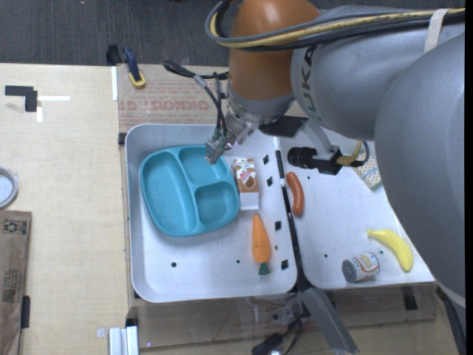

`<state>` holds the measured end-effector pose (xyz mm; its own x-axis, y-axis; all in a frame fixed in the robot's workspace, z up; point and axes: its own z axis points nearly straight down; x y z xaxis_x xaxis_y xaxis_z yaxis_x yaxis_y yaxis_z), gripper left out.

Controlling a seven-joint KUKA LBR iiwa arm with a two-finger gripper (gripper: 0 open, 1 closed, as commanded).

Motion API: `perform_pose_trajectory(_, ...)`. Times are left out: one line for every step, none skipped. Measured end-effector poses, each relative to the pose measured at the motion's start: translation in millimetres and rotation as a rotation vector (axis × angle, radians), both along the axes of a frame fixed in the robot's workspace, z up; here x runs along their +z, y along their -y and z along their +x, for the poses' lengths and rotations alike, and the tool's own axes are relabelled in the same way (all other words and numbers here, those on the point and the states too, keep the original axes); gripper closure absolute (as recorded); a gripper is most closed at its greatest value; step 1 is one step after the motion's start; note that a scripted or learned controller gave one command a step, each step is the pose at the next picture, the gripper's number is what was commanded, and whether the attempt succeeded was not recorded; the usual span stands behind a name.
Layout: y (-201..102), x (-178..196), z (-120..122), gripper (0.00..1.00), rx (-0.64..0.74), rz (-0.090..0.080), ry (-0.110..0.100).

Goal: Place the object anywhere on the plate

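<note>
A pale wooden surface point(59, 198) carries two shallow white bins side by side. In the left bin point(155, 272) lies a turquoise plastic plate point(188, 191) with three compartments, tilted so its long side runs from upper left to lower right. The pincer point(216, 152) hangs over the plate's upper right edge, just above the rim; its tips are small and dark against the plate, and whether they stand apart or together cannot be told from here, nor does anything show between them. Just right of the plate, touching or nearly touching its rim, rests a small box with a picture of a cake slice point(245, 174), sitting on a white card. Below it lies an orange toy carrot point(261, 244) with a green stub, pointing down the bin, apart from the plate. Across the divide, in the right bin point(332, 213), a reddish-brown toy sausage point(296, 192) lies close to the inner wall. Farther right sit a small tin can on its side point(361, 266) and, just beside it, a yellow toy banana point(393, 247). The grey arm with its orange band point(270, 43) fills the upper right.
</note>
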<state>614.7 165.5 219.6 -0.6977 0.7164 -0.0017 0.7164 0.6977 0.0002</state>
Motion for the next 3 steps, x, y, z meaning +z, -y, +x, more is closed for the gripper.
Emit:
perform_pose_trajectory(57,58,-63,1.0,-0.093,-0.001,-0.002)
perform_pose_trajectory(-7,4,-90,1.0,0.059,-0.001,-0.004)
perform_pose_trajectory(-17,-19,-50,1.0,0.073,0.0,-0.001)
